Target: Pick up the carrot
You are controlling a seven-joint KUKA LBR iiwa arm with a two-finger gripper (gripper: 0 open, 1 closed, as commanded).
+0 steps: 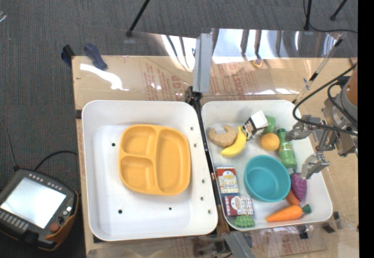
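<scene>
Nearest the camera in the right bin [325, 192], the carrot [286, 213] lies on its side along the front wall, orange body tapering toward the left, green leafy cap at the right end, just beside a green pod-shaped toy [245, 222]. It looks like moulded plastic play food: probably light, stiff and somewhat slick, so it may roll or squirt out under a pinch. My judgement is that the best hold is across the thick part of the body near the cap, jaws closing across its short width, not along the taper.

Just behind it sit a purple bunch of grapes [298, 186] and a teal bowl [266, 178], round and smooth, crowding the approach. Two small printed boxes [231, 192] lie to the left, a banana [235, 145], a croissant-like piece [221, 134], an orange ball [269, 142], a green bottle [286, 150] and a little carton [255, 124] further back.

Above the bin's right side, the gripper [318, 149] hovers, its jaws spread apart with nothing between them, well back from the carrot.

On the left bin [93, 134] rests a yellow divided plate [155, 159], matte and rounded.
</scene>
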